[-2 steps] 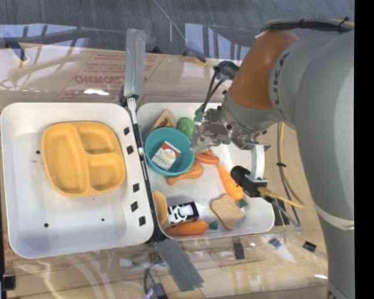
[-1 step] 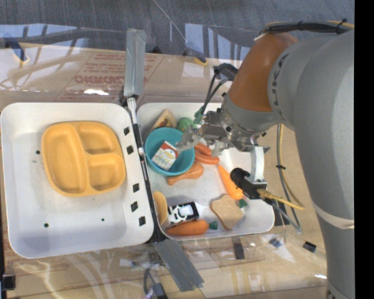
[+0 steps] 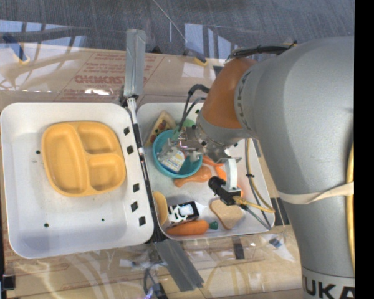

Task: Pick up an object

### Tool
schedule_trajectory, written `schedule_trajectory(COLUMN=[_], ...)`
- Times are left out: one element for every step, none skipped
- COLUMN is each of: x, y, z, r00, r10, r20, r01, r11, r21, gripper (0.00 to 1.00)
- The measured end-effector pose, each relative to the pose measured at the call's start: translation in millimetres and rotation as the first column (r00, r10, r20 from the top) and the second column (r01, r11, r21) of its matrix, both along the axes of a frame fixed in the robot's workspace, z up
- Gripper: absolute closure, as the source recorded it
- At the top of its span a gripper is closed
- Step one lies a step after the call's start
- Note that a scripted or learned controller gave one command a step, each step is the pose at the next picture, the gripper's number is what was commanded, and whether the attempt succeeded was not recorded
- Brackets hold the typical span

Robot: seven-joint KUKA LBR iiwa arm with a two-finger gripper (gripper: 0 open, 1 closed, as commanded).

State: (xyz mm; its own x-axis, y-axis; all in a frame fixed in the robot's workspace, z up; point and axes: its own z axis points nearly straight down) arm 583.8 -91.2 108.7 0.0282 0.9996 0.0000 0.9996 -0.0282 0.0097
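Observation:
My gripper point(image 3: 174, 149) reaches down into a blue bowl point(image 3: 158, 146) at the upper left of the right bin point(image 3: 201, 197). A pale object lies in the bowl right under the gripper; whether it is gripped is hidden. Around the bowl lie a tan wedge point(image 3: 164, 122), an orange piece point(image 3: 196, 178), a carrot point(image 3: 188, 228), a slice of toast point(image 3: 227, 214), a black-and-white item point(image 3: 182, 211) and a yellow piece point(image 3: 160, 202).
The left bin point(image 3: 25, 217) holds a yellow divided tray point(image 3: 83, 156). The grey arm with its orange band point(image 3: 227, 101) covers the right bin's upper right side. A ridge with black clips separates the two bins.

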Motion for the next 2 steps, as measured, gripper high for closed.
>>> schedule_trajectory(x=[-1.2,6.4], y=[1.0,44.5], z=[7.5,84.0], r00=[1.0,0.906], r10=[0.006,-0.422], r20=[-0.007,-0.011], r01=[-0.005,0.422], r11=[1.0,0.907], r21=[0.001,0.001], gripper=[1.0,1.0])
